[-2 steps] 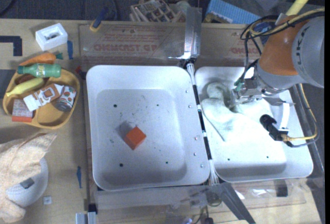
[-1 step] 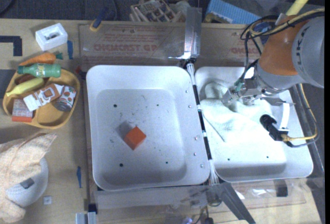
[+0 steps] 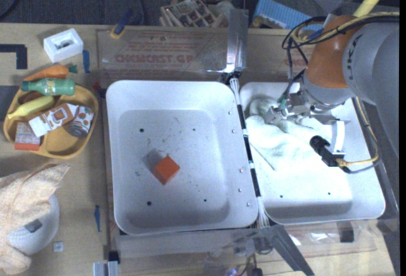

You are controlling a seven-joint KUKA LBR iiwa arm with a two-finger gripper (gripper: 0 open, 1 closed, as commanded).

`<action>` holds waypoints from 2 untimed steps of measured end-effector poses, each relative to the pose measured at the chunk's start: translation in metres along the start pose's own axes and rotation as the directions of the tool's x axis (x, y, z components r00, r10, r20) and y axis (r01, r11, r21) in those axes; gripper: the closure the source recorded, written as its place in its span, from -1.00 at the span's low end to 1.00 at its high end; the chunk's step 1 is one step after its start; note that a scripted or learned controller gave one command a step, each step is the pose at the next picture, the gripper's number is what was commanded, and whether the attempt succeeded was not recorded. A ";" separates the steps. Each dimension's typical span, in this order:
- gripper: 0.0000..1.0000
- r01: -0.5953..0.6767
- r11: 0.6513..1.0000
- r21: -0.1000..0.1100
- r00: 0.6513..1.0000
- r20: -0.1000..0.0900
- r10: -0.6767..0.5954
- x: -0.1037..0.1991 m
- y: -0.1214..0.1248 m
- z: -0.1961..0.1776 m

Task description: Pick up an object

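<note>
An orange cube [image 3: 167,169] lies on the floor of the left bin [image 3: 127,103], a little left of its middle. In the right bin [image 3: 355,198] a pale, greenish-white object [image 3: 257,106] rests near the far left corner. My gripper [image 3: 276,113] is low in that bin, right beside the pale object and pointing toward it. Whether it touches the object is unclear. A white crumpled patch [image 3: 274,139] lies just below the gripper. The arm's orange band [image 3: 327,59] is above the bin's far right side.
A black cable end [image 3: 323,149] hangs from the arm over the right bin's middle. The ridge between the bins [image 3: 247,154] runs just left of the gripper. A yellow bowl of toy food [image 3: 51,119] and a cloth [image 3: 28,205] lie left of the bins.
</note>
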State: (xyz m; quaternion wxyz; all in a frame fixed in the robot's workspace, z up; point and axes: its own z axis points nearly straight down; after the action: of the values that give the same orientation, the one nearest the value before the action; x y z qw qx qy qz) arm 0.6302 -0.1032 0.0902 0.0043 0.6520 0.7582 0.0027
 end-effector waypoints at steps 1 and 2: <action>-1.00 -0.001 1.000 0.008 1.000 -0.001 0.001 -0.034 0.023 -0.019; -1.00 -0.001 1.000 0.008 1.000 -0.001 0.001 -0.034 0.024 -0.019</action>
State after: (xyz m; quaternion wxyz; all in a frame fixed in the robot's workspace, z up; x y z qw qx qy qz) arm 0.6585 -0.1335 0.1098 0.0015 0.6524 0.7579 0.0002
